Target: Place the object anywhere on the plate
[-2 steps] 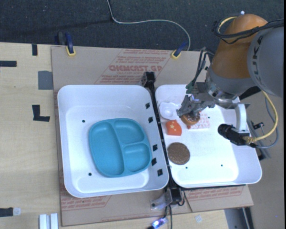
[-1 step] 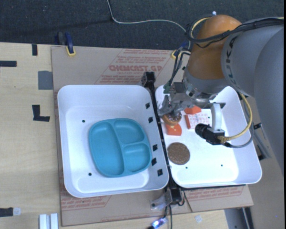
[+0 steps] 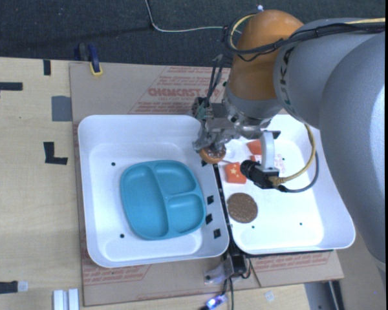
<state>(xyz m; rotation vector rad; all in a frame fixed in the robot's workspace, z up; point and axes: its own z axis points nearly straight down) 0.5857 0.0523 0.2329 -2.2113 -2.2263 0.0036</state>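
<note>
The gripper (image 3: 211, 148) hangs over the seam between the 2 white bins, and a small brown, round object (image 3: 213, 154) sits right at its tip; whether the gripper is clenched on it or merely above it cannot be told from this angle. Left of and below the gripper, the blue plate (image 3: 161, 197) with 3 compartments lies flat in the left bin (image 3: 97, 141), near but not under the gripper. Just right of and below the gripper, an orange block (image 3: 233, 172) lies in the right bin (image 3: 323, 231). Further below it, a brown disc (image 3: 242, 207) rests on the same bin floor. Both bins sit on a cardboard sheet (image 3: 149, 89) covering the tabletop (image 3: 26, 173).
</note>
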